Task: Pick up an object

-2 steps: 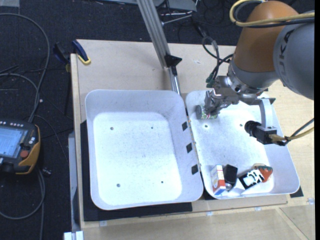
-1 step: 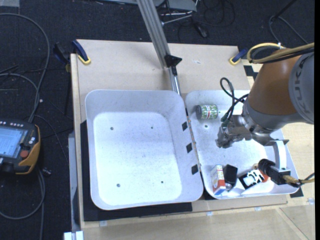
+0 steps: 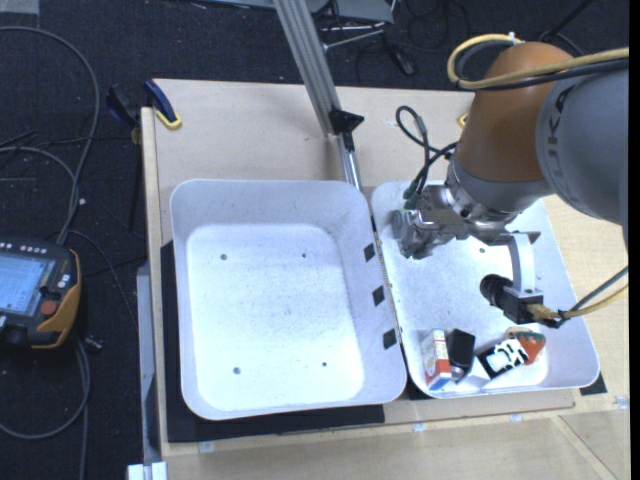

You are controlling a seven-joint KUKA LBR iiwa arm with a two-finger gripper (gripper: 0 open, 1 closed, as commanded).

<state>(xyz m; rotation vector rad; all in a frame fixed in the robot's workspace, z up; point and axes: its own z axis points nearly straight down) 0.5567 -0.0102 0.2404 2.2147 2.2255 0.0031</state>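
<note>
While the arm's bulk is covering much of the right bin (image 3: 560,268), the hand (image 3: 415,230) is hanging over that bin's upper-left corner; whether it is grasping anything cannot be told. Well apart, along the bin's near edge, are lying a red-and-white carton (image 3: 435,359), a black block (image 3: 461,347), and a black-and-white object (image 3: 507,357) beside an orange piece (image 3: 532,343). Lettering is too small for reading. The left bin (image 3: 270,298) is sitting beside it on the counter (image 3: 250,128).

Two bins sit side by side on the desk (image 3: 250,118). The right bin (image 3: 560,268) holds a carton (image 3: 436,358), a block (image 3: 461,347) and a toy (image 3: 515,353) along its near edge.
</note>
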